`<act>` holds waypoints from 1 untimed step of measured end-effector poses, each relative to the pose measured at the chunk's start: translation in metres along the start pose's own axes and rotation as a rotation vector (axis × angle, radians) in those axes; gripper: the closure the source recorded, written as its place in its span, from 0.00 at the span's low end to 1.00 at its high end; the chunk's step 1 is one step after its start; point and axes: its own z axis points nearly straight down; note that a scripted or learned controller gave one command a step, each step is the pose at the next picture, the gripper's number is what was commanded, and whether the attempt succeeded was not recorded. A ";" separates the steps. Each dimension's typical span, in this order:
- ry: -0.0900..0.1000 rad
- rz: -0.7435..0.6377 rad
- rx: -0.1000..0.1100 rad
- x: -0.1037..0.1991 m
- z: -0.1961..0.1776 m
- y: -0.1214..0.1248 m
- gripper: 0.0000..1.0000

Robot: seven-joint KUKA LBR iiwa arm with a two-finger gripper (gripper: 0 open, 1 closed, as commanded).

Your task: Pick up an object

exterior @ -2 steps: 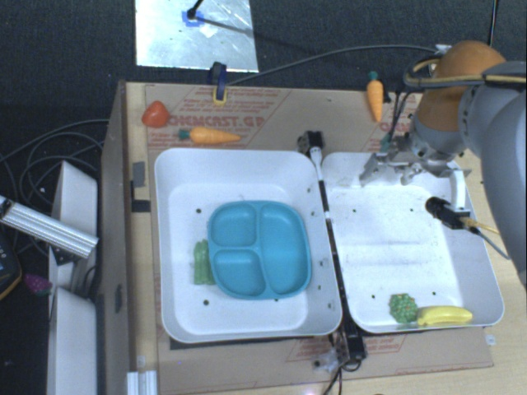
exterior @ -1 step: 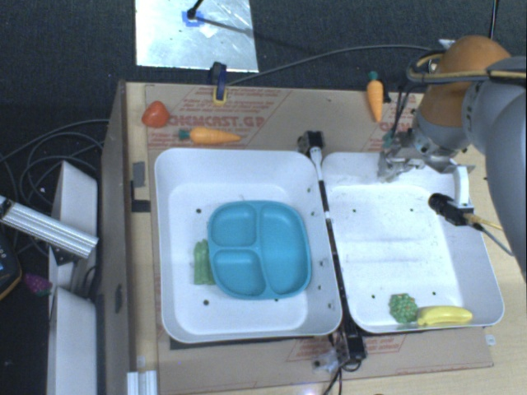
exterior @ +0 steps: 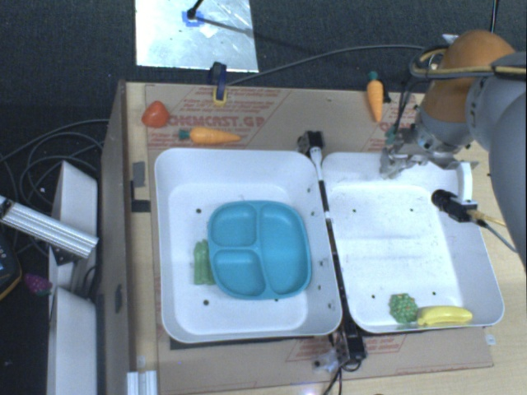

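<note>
The right bin (exterior: 461,253) holds a green broccoli piece (exterior: 403,307) and a yellow banana (exterior: 445,315), side by side at its front right. In the left bin (exterior: 177,220) lies a blue divided plate (exterior: 259,249), with a green vegetable piece (exterior: 201,262) against the plate's left edge. My gripper (exterior: 398,162) hangs over the far edge of the right bin, well away from the broccoli and banana. Nothing shows between its tips.
On the cardboard behind the bins lie an orange carrot (exterior: 375,99), a second carrot (exterior: 211,136) and a red-orange tomato (exterior: 155,114). A blue clamp (exterior: 218,77) sits on the board's far edge. A black divider (exterior: 323,212) runs between the bins.
</note>
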 end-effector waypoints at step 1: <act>-0.001 -0.002 -0.004 0.000 -0.011 0.001 1.00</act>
